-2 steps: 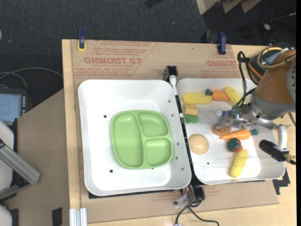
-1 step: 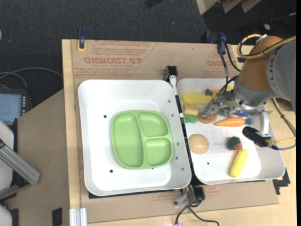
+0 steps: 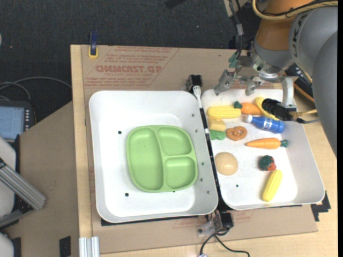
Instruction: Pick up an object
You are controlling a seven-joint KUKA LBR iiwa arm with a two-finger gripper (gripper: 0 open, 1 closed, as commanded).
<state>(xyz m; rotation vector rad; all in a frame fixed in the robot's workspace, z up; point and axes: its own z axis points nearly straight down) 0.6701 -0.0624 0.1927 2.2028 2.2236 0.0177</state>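
Gripper [image 3: 238, 82] upper right of frame, above right bin's [image 3: 305, 189] far edge, fingers spread wide, nothing between them. Corn cob [image 3: 224, 112] just below: likely light, rigid, slick plastic; grip across its middle.

A brown cardboard sheet [image 3: 134, 68] covers the bench over dark grey carpet [image 3: 107, 9], with black cables [image 3: 27, 87] at left.

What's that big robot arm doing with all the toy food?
The gripper hangs over the far edge of the right bin, above a pile of toy food: a corn cob, a carrot, a blue bottle and more. It has grabbed nothing. The left bin holds a green divided plate.
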